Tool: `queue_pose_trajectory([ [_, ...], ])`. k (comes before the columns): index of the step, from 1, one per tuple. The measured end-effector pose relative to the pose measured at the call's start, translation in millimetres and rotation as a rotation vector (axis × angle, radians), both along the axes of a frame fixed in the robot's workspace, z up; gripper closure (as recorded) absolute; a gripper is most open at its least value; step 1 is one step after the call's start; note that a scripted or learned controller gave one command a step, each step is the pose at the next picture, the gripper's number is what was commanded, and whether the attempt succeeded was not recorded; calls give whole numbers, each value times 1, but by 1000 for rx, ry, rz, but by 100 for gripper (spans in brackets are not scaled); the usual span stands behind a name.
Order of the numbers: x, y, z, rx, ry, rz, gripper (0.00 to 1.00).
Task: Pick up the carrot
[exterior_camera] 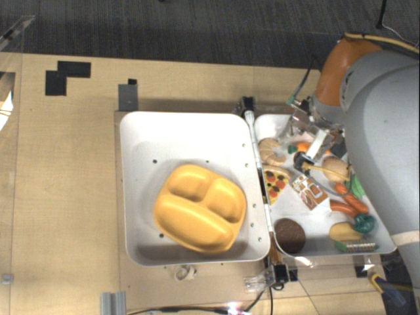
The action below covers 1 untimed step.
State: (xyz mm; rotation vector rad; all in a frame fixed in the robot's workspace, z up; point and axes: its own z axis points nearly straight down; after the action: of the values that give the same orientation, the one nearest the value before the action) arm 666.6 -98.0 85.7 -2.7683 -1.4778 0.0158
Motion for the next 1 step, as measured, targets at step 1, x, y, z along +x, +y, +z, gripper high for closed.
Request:
queue_pose_trajectory([
  [1,-59,-30,1,0,-16,85,0],
])
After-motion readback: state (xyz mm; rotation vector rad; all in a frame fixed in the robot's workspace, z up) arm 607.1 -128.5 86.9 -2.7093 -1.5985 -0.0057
